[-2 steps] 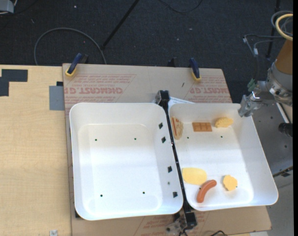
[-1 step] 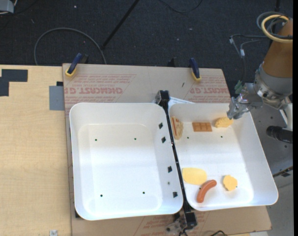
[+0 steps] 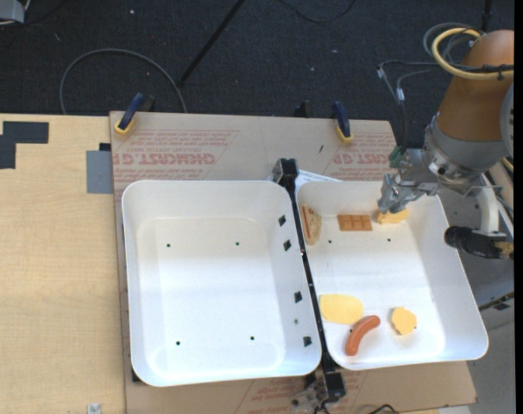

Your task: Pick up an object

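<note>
My gripper hangs over the far side of the right bin, pointing down. A small pale yellow block lies right at its tip, touching or nearly touching it. Whether the block is held or rests on the bin floor I cannot tell. A brown waffle-like square sits just left of the block. A slice of bread leans by the divider.
Near the right bin's front lie a yellow oval piece, a red sausage and a small yellow chunk. The left bin stands alongside. Two clamps hold the cardboard at the back.
</note>
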Tool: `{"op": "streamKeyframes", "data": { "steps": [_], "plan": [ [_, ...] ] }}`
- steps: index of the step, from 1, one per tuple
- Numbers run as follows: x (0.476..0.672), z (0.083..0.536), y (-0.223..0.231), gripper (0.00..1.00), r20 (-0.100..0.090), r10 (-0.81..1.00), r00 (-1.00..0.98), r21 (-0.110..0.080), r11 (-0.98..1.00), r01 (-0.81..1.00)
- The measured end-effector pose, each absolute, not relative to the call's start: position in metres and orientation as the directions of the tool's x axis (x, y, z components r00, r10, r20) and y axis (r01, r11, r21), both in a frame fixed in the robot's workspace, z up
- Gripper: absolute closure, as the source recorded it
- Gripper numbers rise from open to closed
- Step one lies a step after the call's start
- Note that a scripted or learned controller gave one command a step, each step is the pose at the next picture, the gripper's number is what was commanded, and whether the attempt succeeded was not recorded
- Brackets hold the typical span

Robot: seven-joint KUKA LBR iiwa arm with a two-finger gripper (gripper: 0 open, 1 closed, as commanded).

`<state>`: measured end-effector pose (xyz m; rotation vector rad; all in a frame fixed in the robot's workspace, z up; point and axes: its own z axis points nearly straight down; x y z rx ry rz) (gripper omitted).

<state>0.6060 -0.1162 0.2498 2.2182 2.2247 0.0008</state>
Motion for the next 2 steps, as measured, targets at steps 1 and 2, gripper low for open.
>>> {"op": "streamKeyframes", "data": {
  "steps": [1, 2],
  "plan": [
    [0.604, 0.249, -0.062, 1.0, 0.001, 1.0, -0.004, 0.0, 0.004, 1.0],
    [0.589, 0.238, -0.003, 1.0, 0.001, 1.0, -0.004, -0.001, 0.004, 1.0]
  ]
}}
